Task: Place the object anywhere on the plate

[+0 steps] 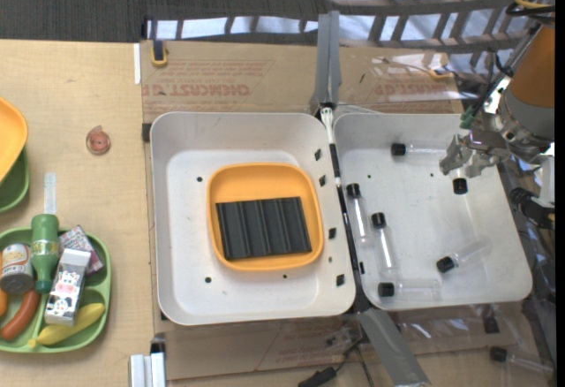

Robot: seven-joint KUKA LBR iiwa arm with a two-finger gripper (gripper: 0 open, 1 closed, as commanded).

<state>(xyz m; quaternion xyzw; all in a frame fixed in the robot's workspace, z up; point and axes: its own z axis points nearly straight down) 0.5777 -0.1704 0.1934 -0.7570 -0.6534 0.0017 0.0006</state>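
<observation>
Orange-yellow plate [265, 179] sits square in the middle of the left bin [177, 200], a dark ridged slab [265, 228] lying on it, so there is a broad, easy target waiting. Nothing from the other side has reached it yet. The right bin [415, 191] holds the loose things, several clear vials with black caps scattered over its floor; one capped vial [459, 186] lies near the bin's right edge, well apart from the plate, and I take it to be the object meant, since the gripper [470, 154] hangs just above it on the far side. The arm comes in over the bin's far right corner, which would suit a straight drop onto that vial. Whether the gripper is open or closed I cannot tell from where I stand; its metal parts blur together, and nothing shows plainly caught in it. The clear vial bodies nearly vanish against the white floor, leaving mostly caps to go by. At the counter's left edge an orange bowl [9, 142] is cut off.
</observation>
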